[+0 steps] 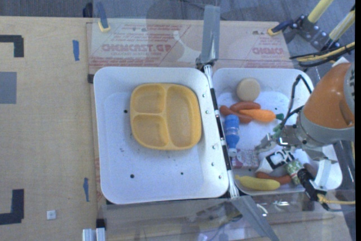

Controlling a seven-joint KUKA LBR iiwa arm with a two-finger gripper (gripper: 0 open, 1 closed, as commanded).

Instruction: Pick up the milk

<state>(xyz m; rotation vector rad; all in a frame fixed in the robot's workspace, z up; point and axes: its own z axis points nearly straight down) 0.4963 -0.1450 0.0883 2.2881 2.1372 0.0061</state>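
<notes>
The grey arm [333, 115] comes in from the right edge of the frame, its orange band filling the middle right. Below the band a grey wrist section slopes down and to the left. The gripper [273, 147] sits at the lower right of the frame, pointing left and slightly down, a tangle of metal and black parts. Black cables loop around the wrist.

Milk [232, 131] lying in right bin [289, 80]
</notes>
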